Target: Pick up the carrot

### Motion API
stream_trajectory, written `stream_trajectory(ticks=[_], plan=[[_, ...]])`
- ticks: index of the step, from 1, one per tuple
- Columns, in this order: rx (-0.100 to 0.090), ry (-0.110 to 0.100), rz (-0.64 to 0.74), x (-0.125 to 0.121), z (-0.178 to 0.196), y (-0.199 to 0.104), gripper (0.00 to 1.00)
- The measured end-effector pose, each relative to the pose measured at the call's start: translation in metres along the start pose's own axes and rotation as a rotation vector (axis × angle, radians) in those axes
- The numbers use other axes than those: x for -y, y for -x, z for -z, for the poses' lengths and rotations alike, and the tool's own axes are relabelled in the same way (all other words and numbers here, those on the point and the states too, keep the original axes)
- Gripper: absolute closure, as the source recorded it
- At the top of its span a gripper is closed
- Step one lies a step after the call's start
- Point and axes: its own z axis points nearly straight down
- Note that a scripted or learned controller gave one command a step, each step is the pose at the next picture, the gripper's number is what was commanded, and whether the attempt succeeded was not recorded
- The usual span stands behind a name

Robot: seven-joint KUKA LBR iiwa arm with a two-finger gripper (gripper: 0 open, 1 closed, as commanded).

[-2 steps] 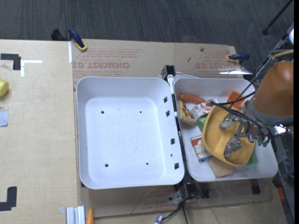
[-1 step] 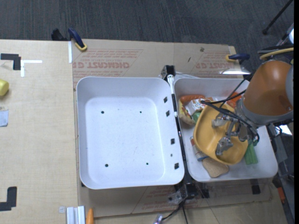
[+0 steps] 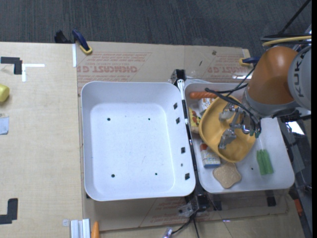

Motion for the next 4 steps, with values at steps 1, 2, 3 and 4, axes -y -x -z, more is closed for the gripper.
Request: stream_trajectory(ticks=[1,2,3,4], plan=[[-0.009,0.01,0.225,0.022,-0.001,0.025,0.0],[0.006,0.008,0.228,0.022,0.014,0.03,1.0],[-0.025,0.013,0.323,-0.019,0.049,0.054,1.0],[0.005,0.008,0.511,0.016,0.013,0.09,1.0]])
